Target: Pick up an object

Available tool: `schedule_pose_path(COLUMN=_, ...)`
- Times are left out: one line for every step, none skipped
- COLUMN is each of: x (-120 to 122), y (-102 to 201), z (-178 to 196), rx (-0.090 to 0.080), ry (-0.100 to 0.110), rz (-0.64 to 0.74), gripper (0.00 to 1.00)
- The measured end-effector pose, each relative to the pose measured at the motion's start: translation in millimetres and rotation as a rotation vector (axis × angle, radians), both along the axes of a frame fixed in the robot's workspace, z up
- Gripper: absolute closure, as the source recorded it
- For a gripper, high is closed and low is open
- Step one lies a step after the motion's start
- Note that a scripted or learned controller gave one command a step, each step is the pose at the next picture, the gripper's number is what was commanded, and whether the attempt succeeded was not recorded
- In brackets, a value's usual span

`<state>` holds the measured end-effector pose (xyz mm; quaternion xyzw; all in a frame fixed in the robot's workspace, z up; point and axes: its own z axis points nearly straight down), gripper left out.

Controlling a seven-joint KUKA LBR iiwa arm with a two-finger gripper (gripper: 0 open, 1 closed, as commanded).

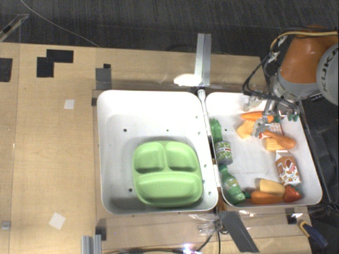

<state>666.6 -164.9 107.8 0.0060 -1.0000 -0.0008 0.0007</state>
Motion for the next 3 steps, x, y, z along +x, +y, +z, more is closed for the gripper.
schedule_pose_path(x=-82.1, y=6.2, z=-18.5, rx=-0.004, ry=-0.016, rz=0.031, gripper=0.00)
schedule_pose_path(x=-150.5, y=-21.1, z=-17.4, rx=-0.006, ry=-0.016, rz=0.023, gripper=0.00)
schedule_pose_path(x=-167.9, y=32.5, z=-16.2, rx=-0.009, ry=-0.026, rz=0.302, gripper=0.00)
